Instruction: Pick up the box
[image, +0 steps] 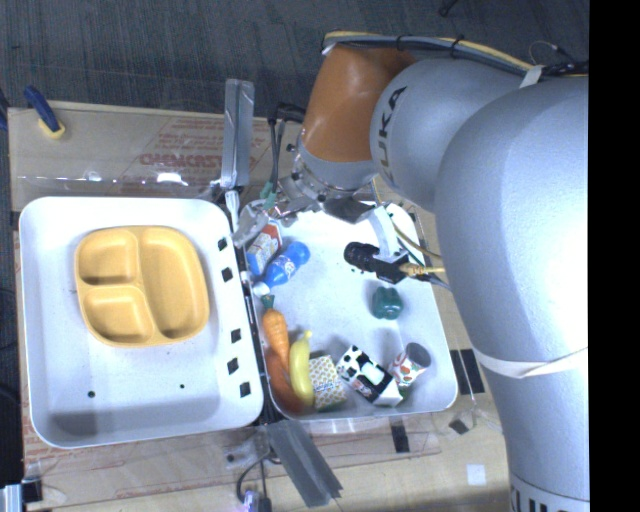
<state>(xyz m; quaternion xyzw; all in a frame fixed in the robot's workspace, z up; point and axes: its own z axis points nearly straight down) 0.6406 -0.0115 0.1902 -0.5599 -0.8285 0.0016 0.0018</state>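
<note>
The box (264, 243), a small red-and-white carton with a patch of blue, lies in the far left corner of the right-hand white bin (436, 345), close against the wall that divides the two bins. The gripper (265, 213) hangs just over its far end, at the tip of the grey arm with the orange band (345, 105). From here I cannot tell whether it has closed on the carton or merely stands above it.

Just beside the box, on its right and a little nearer, lies a blue plastic bottle (287, 264), tilted across the bin floor. Further right sits a small dark green rounded object (387, 302), apart from the rest.

Along the near left wall an orange carrot (276, 335) lies lengthwise, with a yellow banana (300, 366) touching its right side. Next to the banana is a beige speckled block (327, 380), then a black-and-white patterned cube (361, 374), then a small printed cup (411, 362) lying on its side near the right corner.

The left-hand white bin (130, 385) holds a yellow divided plastic plate (140, 283) with three compartments, set in its far half.
</note>
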